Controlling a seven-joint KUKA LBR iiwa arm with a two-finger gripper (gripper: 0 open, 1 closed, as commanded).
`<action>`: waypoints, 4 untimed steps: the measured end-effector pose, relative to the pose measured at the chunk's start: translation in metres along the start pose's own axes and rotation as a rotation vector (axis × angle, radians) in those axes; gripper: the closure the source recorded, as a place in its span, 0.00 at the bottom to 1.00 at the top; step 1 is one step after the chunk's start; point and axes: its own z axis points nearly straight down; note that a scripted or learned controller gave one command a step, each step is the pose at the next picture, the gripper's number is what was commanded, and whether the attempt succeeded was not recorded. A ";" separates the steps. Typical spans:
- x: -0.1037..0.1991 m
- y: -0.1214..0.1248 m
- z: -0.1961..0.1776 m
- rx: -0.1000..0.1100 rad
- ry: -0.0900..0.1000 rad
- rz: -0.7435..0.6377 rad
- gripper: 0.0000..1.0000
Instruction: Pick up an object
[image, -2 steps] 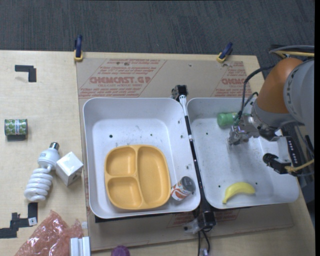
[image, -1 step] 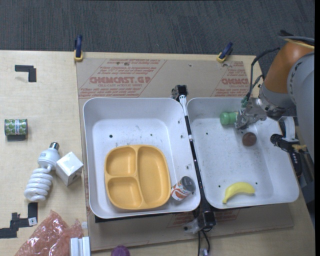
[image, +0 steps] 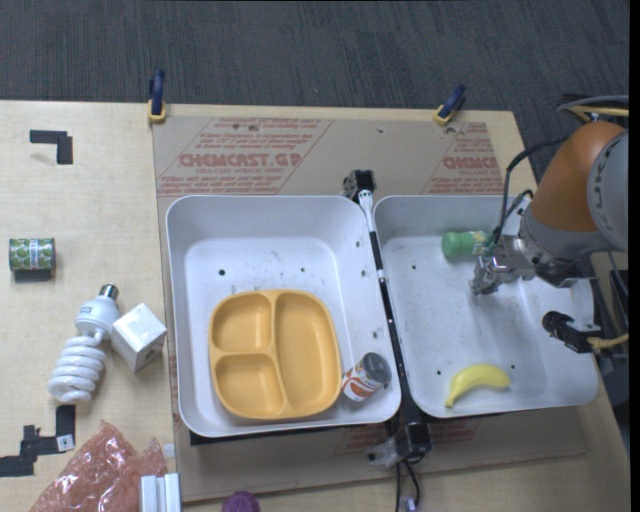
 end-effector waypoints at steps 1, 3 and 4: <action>0.047 -0.011 0.000 0.000 0.001 -0.002 0.00; -0.039 0.062 -0.003 -0.005 0.006 -0.006 0.00; -0.002 0.026 0.000 0.000 0.000 -0.003 0.00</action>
